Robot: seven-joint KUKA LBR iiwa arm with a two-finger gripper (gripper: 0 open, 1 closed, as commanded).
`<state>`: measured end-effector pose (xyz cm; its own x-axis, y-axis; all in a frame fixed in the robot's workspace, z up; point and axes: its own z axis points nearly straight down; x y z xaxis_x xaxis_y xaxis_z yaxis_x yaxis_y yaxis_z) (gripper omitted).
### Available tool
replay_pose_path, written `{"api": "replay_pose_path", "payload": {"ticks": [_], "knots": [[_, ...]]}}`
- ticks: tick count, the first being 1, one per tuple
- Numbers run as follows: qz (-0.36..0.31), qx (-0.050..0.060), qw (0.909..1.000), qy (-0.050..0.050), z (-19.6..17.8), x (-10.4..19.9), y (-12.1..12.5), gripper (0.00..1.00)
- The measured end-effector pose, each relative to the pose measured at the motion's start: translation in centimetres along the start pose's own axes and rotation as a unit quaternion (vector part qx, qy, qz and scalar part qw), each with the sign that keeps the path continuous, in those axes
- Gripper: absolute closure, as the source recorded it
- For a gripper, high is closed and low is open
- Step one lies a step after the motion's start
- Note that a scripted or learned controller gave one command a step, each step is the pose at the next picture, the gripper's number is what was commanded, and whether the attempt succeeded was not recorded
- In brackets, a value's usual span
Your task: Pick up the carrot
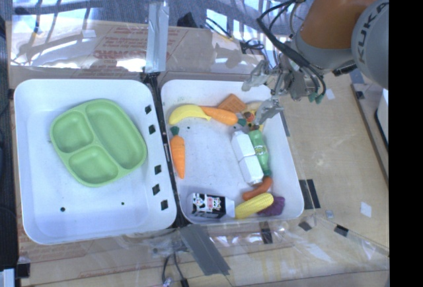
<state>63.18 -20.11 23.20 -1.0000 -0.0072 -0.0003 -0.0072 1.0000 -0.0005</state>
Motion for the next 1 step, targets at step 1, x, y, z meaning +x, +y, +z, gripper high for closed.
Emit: {"api": "replay_pose_path", "payload": {"ticks": [1], "knots": [[-0.009, -0.003, 0.9999, 0.006, 13.39, -2.23, 2.91, 0.0]]}}
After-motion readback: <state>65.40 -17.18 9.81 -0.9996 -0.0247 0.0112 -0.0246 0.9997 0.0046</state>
